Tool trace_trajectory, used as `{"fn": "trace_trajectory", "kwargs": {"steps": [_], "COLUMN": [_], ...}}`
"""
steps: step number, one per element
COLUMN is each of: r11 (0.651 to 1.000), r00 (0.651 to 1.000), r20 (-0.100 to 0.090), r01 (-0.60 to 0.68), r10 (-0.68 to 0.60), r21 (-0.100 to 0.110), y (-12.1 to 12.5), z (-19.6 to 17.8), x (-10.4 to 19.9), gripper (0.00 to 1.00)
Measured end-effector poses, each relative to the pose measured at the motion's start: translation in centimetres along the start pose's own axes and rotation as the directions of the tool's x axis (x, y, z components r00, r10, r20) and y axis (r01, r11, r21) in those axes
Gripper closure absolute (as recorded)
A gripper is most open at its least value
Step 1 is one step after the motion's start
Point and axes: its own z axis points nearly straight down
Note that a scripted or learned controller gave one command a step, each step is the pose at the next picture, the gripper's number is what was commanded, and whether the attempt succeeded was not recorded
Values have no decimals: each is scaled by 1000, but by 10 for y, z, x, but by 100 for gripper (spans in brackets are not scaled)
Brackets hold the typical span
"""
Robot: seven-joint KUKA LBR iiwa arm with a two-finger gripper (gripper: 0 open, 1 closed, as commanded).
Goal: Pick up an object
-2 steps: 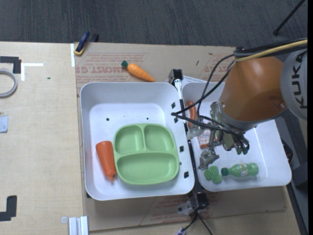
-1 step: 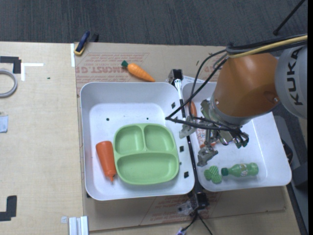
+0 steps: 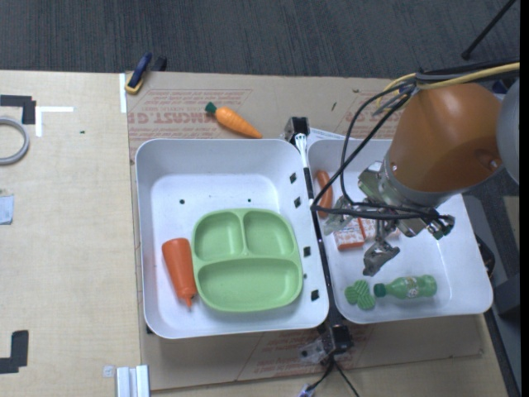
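Gripper point(image 3: 378, 259) low in right bin point(image 3: 467, 298), just above green bottle point(image 3: 407, 287); finger spread impossible to judge, nothing visibly held. Bottle lying flat along near wall, green broccoli point(image 3: 359, 294) just left of it, red-white packet point(image 3: 350, 232) behind gripper. Further left of bottle: divided green plate point(image 3: 247, 260), carrot point(image 3: 179, 269) beside it.

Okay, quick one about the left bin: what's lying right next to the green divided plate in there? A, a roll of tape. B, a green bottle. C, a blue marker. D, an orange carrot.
D: an orange carrot lies in the left bin along the left edge of the green divided plate; the green bottle is in the right bin.
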Motion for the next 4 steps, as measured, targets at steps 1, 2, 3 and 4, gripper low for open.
{"fn": "trace_trajectory", "kwargs": {"steps": [1,2,3,4], "r11": [998,995,971,998], "r00": [998,995,971,998], "r20": [-2,2,10,15], "r01": [56,95,241,-56], "r10": [-56,-95,-241,56], "r21": [-2,1,9,11], "y": [-60,-135,-106,-77], "z": [100,62,94,94], "x": [33,-71,-25,39], "gripper": [0,0,0,0]}}
